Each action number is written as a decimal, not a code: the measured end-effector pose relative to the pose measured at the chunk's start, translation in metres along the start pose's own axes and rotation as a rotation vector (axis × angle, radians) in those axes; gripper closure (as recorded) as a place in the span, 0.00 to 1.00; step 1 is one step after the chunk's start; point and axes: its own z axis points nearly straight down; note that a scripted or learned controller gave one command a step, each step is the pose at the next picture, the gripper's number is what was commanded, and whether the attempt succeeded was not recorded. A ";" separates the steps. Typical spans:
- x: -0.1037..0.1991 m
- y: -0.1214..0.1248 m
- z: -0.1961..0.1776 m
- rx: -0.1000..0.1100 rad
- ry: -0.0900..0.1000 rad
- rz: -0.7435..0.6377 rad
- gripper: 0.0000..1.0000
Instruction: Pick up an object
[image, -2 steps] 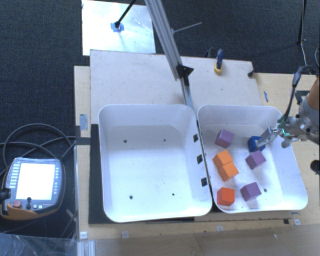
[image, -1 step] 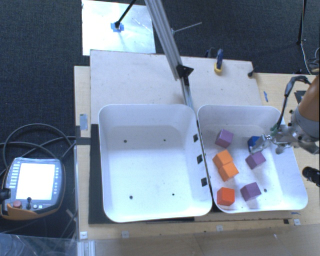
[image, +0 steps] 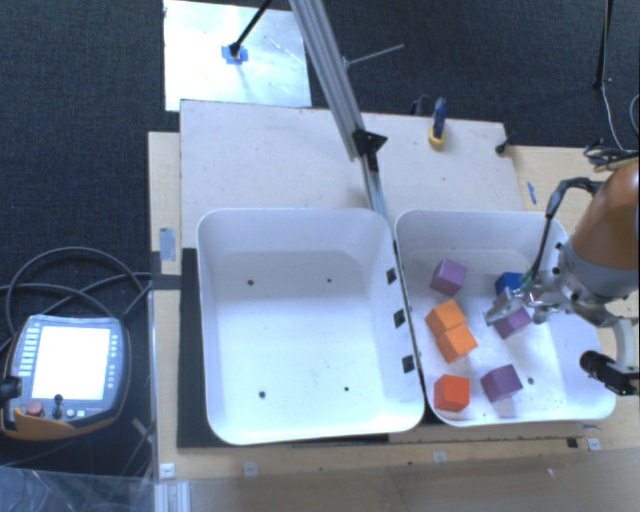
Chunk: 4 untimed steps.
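- The grey arm (image: 600, 240), with its orange band showing above the wrist, is reaching in from the right over the right bin (image: 478, 232); its gripper (image: 508, 310) is sitting low in that bin, near the middle of the bin's right half.
- The jaws are pointing left toward a purple block (image: 514, 322) that is lying right at their tips; whether they are open, closed or gripping that block cannot be told, since the metal parts and the block are blurring together.
- A blue block (image: 509, 283) is lying just behind the gripper, partly hidden by it.
- Another purple block (image: 448, 276) is resting toward the bin's back left, apart from the gripper; a third purple block (image: 501, 381) is lying near the front wall.
- Two orange blocks (image: 452, 330) are sitting touching each other left of the gripper; a red-orange block (image: 452, 392) is standing near the front left corner.
- The left bin (image: 300, 225) is lying beside the right one, their walls meeting in the middle; both are resting on the table (image: 270, 150).
- A control pendant (image: 62, 375) with a pale screen is lying at the far left, its dark cable looping around it.
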 end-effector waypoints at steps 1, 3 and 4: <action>0.000 0.001 0.031 -0.004 -0.001 -0.001 0.00; 0.008 0.006 -0.029 -0.010 -0.003 -0.003 1.00; 0.011 0.009 -0.093 -0.012 -0.003 -0.004 1.00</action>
